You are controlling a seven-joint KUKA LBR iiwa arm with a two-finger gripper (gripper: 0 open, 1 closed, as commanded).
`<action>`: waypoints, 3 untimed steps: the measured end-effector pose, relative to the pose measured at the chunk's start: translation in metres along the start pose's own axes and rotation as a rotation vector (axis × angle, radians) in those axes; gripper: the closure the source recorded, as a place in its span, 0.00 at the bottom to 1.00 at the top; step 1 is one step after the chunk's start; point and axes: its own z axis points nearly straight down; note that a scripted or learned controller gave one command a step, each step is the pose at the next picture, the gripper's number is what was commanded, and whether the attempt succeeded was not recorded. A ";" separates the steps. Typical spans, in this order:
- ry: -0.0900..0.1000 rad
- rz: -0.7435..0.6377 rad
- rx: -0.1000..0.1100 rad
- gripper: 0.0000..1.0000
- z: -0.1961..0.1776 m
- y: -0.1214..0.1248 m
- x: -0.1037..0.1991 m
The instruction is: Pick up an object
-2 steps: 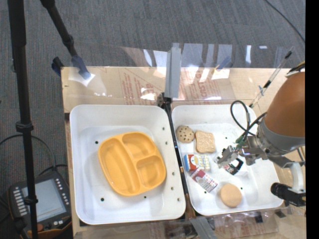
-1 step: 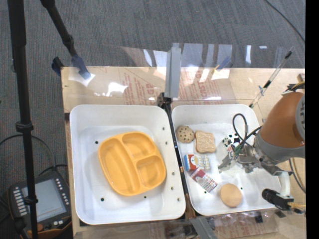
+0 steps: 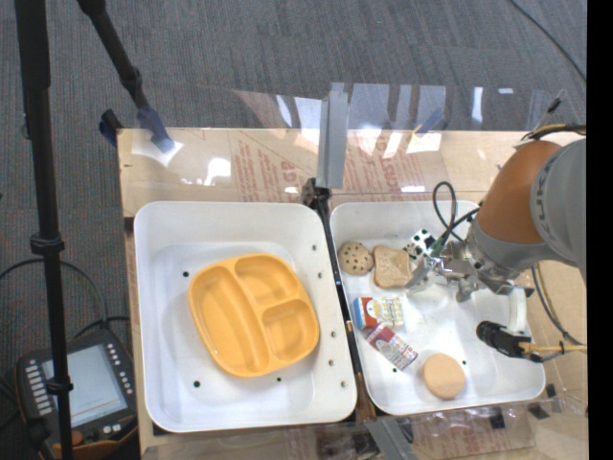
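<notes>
1. Plate (image 3: 254, 314), yellow with three sections, lies in the left bin (image 3: 153, 228).
2. Cookie (image 3: 355, 257), toast (image 3: 391, 266), packets (image 3: 381, 311) and a tan disc (image 3: 443, 376) lie in the right bin (image 3: 498, 391).
3. Tool (image 3: 433, 274) hangs low beside the toast and a dice (image 3: 420, 244); its grip cannot be told.

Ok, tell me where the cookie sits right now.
The chocolate-chip cookie lies in the right bin, near its far-left corner, just left of the toast slice.
</notes>
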 end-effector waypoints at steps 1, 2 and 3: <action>-0.001 -0.063 -0.003 0.00 -0.024 0.056 0.009; 0.012 -0.190 0.005 0.00 -0.005 0.073 -0.024; -0.002 -0.291 -0.003 0.00 -0.002 0.072 -0.019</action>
